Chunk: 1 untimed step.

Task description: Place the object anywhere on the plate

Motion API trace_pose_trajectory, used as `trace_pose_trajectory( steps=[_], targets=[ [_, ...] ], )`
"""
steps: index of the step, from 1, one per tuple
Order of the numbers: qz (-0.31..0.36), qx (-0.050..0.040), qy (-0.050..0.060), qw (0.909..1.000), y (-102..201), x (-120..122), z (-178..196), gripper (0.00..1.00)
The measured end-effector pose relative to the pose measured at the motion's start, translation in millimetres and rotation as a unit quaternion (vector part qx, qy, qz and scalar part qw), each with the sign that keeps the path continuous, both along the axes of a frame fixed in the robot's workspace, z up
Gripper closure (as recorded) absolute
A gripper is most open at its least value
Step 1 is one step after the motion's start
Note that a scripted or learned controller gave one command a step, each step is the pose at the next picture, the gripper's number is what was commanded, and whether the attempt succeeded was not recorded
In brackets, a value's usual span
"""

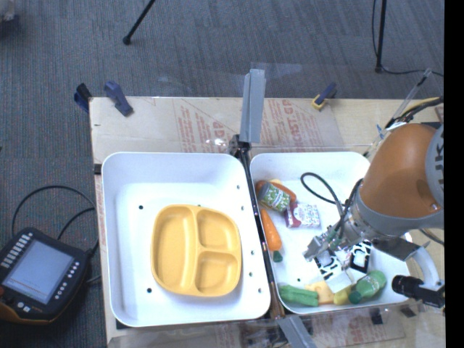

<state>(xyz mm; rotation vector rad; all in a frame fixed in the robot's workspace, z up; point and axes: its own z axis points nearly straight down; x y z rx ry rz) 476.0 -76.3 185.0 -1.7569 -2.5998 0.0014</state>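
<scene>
Fingers (pixel 335 256) low in right bin (pixel 319 164), grip state unclear, among toys, yellow plate (pixel 196 250) well apart.

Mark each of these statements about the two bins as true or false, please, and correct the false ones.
1. The yellow plate lies in the left bin. True.
2. The plate has three compartments. True.
3. A carrot already lies on the plate. False: the carrot is in the right bin, near the wall between the bins.
4. The gripper hangs over the left bin. False: it is over the right bin, above the pile of toy food.
5. A green vegetable lies near the front edge of the right bin. True.
6. The plate is turned upside down. False: it lies with its hollow side up.
</scene>
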Motion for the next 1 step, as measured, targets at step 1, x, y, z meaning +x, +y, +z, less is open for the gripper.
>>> trace_pose_trajectory(
  steps=[1],
  targets=[
    [0.015,-0.0005,0.001,0.9999,60.4,78.2,-0.6,1.0]
  ],
)
